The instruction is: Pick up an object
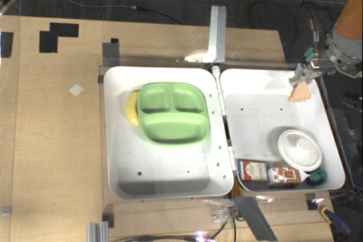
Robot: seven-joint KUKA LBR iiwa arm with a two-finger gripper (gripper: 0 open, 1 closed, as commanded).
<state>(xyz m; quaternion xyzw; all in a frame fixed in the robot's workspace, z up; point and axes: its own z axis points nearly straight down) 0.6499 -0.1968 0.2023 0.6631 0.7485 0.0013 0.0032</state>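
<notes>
Tan wedge (pixel 300 93) sits at the far right of the right bin (pixel 255 122), right under the gripper (pixel 303 74); whether its fingers are spread or pinching it, can't tell from here.

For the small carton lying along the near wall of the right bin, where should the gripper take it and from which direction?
Probably from straight above, fingers closing across the short width of the carton near its middle. It lies flat on its side, long axis parallel to the right bin's near wall. The white bowl sits just behind its right end, so the left half looks freer.
</notes>
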